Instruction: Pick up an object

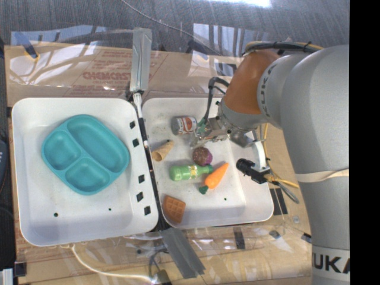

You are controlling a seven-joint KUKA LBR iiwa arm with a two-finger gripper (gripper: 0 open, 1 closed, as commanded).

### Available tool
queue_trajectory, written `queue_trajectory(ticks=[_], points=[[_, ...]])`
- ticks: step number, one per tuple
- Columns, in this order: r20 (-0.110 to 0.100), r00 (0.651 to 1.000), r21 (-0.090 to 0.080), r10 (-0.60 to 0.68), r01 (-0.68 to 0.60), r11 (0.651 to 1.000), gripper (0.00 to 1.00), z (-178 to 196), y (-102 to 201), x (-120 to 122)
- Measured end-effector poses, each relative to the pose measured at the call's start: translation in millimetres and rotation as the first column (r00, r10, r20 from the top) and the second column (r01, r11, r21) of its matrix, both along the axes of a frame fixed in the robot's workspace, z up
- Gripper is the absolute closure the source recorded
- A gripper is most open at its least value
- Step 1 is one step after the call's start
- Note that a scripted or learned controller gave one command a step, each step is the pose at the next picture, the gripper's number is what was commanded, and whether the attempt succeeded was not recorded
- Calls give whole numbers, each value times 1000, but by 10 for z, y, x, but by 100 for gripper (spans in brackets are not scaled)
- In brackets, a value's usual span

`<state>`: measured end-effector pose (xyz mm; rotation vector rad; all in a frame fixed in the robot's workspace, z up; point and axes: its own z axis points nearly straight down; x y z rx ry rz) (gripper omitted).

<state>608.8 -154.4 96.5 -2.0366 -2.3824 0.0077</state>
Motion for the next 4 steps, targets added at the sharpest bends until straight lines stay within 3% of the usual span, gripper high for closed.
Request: queue_trajectory(ticks=[1, 2, 3, 4], points=[[10, 999, -1, -45, 45, 999, 100, 948, 333, 322], [3, 999, -1, -46, 46, 999, 0, 910, 328, 305], [4, 993, 1, 117, -117, 993, 0, -75, -110, 484], [3, 993, 1, 116, -117, 993, 0, -82, -112, 481]])
